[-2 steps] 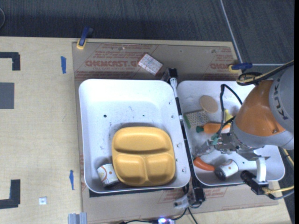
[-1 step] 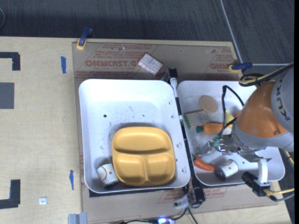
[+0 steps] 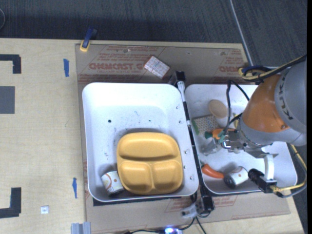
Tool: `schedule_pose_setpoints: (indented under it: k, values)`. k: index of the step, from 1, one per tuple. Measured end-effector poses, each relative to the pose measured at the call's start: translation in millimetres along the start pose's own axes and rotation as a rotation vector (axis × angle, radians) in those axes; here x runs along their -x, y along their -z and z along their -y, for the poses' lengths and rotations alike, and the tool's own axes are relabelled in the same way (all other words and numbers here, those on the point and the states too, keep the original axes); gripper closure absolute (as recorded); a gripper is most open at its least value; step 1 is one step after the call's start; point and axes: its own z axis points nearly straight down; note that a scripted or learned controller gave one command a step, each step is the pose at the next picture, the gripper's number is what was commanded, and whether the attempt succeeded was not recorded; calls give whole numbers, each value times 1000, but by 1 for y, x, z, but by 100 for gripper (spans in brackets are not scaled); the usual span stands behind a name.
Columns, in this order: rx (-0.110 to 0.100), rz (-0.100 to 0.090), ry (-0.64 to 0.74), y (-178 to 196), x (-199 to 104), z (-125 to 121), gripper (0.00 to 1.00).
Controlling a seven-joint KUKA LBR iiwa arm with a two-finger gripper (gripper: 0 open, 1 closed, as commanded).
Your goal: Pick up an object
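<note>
The tool (image 3: pixel 225 141) sits low in the right bin (image 3: pixel 287 177), at centre right of the frame, under the grey arm (image 3: pixel 292 106) and its orange band (image 3: pixel 263 112). Its tip is a tangle of metal and cable from this angle, so whether it is open or closed cannot be told, and nothing is visibly gripped.

Closest to it is a cluster of small things just to its left: a green-and-orange patterned piece (image 3: pixel 204 126) and some pale clutter touching it. A beige egg-like object (image 3: pixel 218 108) lies just above, toward the upper part of that bin. Below the tool, near the bin's bottom wall, lie an orange carrot-shaped item (image 3: pixel 212 170) and a small white cylinder (image 3: pixel 235 177), side by side.

To do this step well, I judge the tool should settle on one item standing apart from its neighbours; the egg-like object or the carrot looks easier than the crowded cluster. It should come straight down and close only once it straddles the piece.

Further left, the left bin (image 3: pixel 97 111) holds a large yellow divided tray (image 3: pixel 148 162) and a small white cup (image 3: pixel 111 181) at its lower left corner, all on the worktop (image 3: pixel 39 130).
</note>
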Motion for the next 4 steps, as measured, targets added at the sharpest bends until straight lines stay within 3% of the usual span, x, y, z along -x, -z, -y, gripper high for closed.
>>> schedule_pose_setpoints:
  k: [1, 2, 3, 4]
  values:
    - [1, 0, -1, 1, 2, 31, 0]
    - [0, 0, 0, 0, 1, 9, 0]
    - [2, 0, 0, 11, 0, 8, 100]
    - [-2, -2, 2, 100, -115, -16, 100]
